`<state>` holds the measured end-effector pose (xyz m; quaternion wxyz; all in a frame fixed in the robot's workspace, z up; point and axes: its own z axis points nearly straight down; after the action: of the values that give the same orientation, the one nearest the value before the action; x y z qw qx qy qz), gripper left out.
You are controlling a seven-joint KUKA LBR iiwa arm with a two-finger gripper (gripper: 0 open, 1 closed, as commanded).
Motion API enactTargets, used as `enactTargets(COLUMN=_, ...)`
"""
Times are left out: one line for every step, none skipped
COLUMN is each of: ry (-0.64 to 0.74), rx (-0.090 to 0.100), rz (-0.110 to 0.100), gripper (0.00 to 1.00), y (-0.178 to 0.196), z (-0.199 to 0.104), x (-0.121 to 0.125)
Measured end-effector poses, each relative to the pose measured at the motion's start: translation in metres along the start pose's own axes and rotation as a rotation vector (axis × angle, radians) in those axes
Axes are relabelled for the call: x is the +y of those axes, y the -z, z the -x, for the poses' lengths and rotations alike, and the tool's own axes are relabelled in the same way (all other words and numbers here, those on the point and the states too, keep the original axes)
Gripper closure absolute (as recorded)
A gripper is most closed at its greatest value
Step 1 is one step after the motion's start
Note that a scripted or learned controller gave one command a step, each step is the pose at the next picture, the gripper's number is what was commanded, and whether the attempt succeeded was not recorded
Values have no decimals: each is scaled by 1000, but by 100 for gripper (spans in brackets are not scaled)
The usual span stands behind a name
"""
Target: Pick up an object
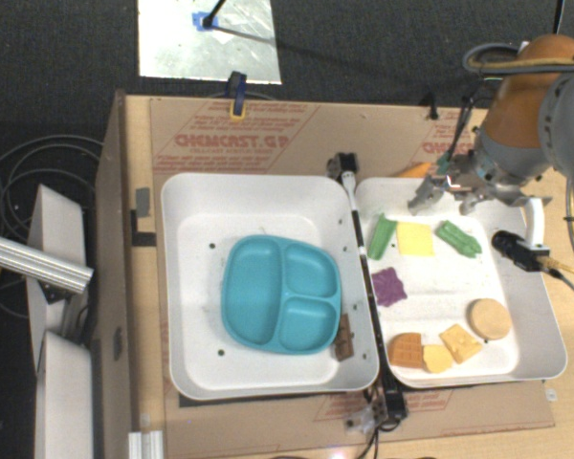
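Cardboard-topped bench below me: my gripper, jaws spread and holding nothing, hangs over the right bin's far edge, with the green piece just below it, lying slantwise.

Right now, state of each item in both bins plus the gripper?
Gripper: above the right bin's far edge, nothing seen between its fingers.
Blue divided plate: flat in the left bin, compartments bare.
Brown piece: lying at the left bin's right wall.
Light green piece: lying tilted in the right bin.
Yellow square: flat.
Dark green piece: lying flat.
Purple piece: flat.
Round tan piece: flat, near right wall.
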<state>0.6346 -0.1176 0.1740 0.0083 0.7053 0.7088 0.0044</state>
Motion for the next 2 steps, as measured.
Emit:
enactTargets(ry=1, rx=7, rz=-15, gripper=0, y=-92, z=-34, x=5)
enactTargets(ry=-9, rx=4, rz=-15, gripper=0, y=-87, z=14, x=-46)
